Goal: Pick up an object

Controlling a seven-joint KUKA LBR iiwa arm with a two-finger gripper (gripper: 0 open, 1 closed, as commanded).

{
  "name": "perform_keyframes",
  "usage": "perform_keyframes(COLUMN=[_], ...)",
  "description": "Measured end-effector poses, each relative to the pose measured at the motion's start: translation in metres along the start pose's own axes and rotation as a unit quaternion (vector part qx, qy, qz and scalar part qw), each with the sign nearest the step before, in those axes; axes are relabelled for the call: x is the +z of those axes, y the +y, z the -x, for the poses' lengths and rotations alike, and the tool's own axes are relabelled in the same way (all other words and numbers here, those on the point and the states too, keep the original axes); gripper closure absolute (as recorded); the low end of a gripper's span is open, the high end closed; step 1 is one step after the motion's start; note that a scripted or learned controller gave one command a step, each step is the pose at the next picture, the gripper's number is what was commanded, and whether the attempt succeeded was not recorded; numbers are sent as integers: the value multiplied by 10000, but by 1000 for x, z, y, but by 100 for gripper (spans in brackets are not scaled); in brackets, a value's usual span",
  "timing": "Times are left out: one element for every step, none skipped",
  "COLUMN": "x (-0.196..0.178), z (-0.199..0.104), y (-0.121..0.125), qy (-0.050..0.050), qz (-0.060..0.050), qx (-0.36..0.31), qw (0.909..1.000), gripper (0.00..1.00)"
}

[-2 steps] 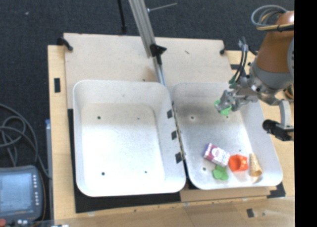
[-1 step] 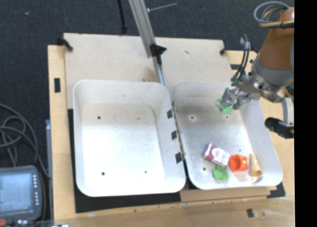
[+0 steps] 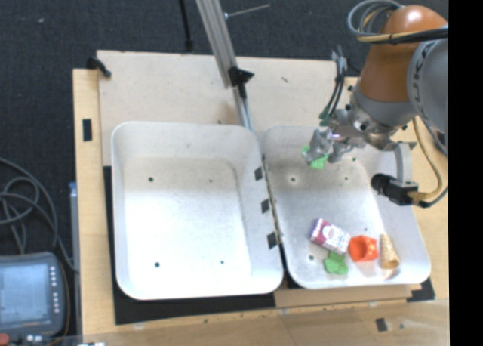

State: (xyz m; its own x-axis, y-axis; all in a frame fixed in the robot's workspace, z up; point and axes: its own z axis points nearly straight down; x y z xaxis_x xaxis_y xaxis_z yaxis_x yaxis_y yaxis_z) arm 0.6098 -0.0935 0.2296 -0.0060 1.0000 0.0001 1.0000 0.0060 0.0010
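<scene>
Gripper [image 3: 326,148] hangs over the upper part of the right bin [image 3: 298,265], its fingers closed on a small green object [image 3: 317,160] that it holds there. Near that bin's lower edge lie a pink-and-white carton [image 3: 330,235], a second green piece [image 3: 336,264], an orange cup [image 3: 363,248] and a tan cone [image 3: 388,251], clustered together. To the left sits the other white bin [image 3: 128,148].

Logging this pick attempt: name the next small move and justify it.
Probably lift straight up a little to test the grasp. The gripper sits above the right bin with a green object at its fingertips, while the other items lie clustered near the bin's front edge.
</scene>
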Motion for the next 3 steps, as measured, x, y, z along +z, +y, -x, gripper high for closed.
perform_keyframes(x=[-2, 6, -3], z=[-54, -99, -141], y=[3, 18, 32], qy=[7, 1, 7], qz=[-9, 3, 7], qx=[-3, 0, -2], qw=[10000, 10000, 10000], gripper=[100, 100, 100])
